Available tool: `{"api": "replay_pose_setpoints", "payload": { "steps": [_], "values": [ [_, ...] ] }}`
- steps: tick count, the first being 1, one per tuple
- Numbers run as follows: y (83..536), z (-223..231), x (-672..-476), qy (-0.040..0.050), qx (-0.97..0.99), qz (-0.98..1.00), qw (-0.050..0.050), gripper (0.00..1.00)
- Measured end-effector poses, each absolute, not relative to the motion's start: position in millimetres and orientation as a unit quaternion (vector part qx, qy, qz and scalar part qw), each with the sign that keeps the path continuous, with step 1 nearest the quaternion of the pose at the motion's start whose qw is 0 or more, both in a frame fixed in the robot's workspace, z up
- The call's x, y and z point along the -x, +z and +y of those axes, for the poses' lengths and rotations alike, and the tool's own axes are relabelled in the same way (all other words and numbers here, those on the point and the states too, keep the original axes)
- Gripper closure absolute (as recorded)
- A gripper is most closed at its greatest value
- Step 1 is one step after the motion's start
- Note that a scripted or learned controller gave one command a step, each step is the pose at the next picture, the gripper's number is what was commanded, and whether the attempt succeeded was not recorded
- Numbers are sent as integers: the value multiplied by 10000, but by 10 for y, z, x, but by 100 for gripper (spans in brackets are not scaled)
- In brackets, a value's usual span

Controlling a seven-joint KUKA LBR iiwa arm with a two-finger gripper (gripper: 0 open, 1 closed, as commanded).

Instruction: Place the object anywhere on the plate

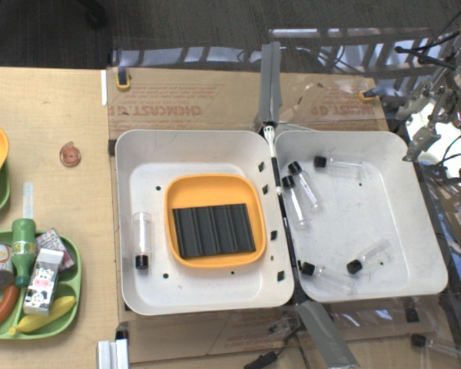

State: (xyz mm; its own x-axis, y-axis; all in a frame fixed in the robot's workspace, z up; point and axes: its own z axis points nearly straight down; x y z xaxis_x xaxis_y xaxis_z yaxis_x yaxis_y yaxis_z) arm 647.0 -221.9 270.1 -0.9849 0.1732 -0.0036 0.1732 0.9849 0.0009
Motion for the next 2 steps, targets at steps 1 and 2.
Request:
{"api": "replay_pose_setpoints", "payload": {
  "steps": [1,2],
  "values": [
    [3216,-2214,-6514,0,-272,9996,28,0],
    [3097,-2216,-6526,5,741,9973,18,0]
  ]
}}
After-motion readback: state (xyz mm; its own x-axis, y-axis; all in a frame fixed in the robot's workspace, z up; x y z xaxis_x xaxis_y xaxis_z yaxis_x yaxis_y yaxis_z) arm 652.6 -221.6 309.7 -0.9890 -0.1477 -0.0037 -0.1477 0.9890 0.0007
